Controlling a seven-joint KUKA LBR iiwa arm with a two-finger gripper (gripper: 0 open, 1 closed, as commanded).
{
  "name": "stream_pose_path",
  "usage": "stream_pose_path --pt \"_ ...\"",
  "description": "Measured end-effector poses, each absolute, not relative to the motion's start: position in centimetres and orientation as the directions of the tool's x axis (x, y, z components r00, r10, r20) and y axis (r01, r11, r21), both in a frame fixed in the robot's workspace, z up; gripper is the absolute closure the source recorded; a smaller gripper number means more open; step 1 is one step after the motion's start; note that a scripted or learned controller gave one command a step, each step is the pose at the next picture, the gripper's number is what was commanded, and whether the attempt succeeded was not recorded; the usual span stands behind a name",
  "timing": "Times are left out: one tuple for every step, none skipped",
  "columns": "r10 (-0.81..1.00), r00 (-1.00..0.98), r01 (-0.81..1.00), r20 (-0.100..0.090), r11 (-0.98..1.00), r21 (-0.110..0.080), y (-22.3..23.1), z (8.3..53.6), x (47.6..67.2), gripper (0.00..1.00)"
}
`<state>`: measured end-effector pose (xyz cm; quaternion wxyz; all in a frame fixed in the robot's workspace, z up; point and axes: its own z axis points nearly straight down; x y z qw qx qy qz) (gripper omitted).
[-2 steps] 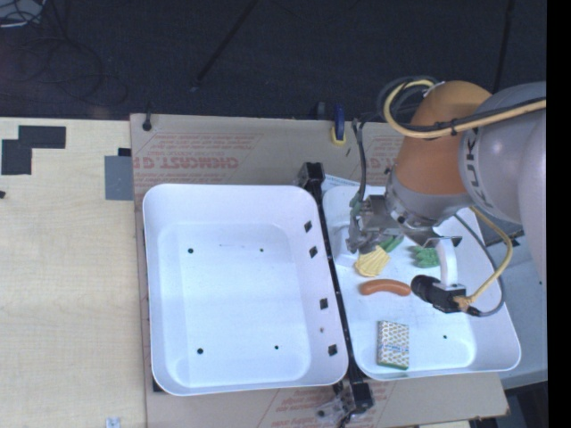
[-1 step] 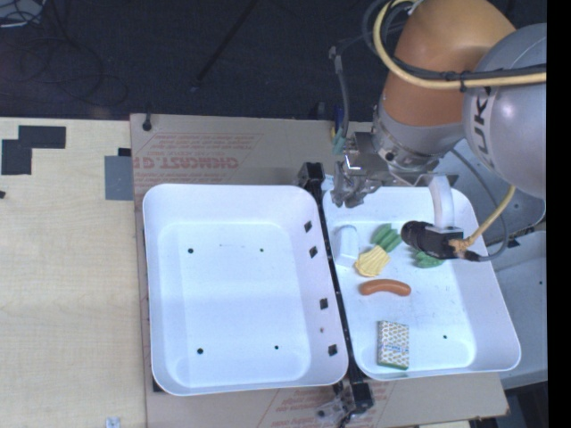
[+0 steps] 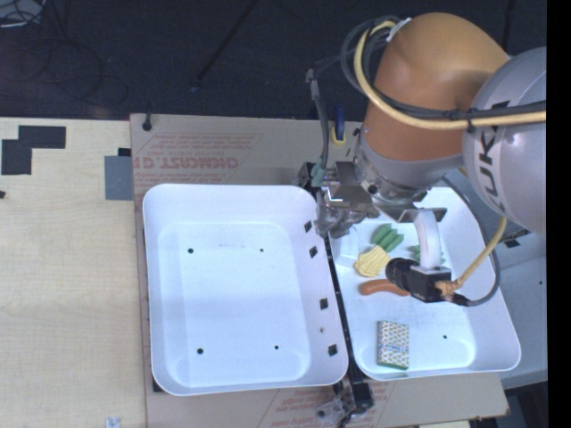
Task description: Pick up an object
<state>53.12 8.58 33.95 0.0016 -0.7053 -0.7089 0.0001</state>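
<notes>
On a table (image 3: 71,283), the gripper (image 3: 335,208) is held over the right white bin (image 3: 486,328) near a yellow piece (image 3: 372,262), likely for grasping; its opening cannot be told.

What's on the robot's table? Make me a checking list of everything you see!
Surface: left bin and right bin, both white, side by side on a cardboard sheet.
Job's things: in the right bin, green pieces, a yellow piece, an orange piece, a small patterned box.
Clutter: nothing seen.
Hand: the hand hangs above the wall between the bins.
Cables: a yellow cable loops around the arm's orange band.
Surroundings: pale bench with dark patches; dark floor behind, with loose wires.
</notes>
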Motion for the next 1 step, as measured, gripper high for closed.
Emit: stream_pose_path --pt "1.0 -0.008 1.0 0.002 0.008 -0.001 13.86 37.6 47.87 1.0"
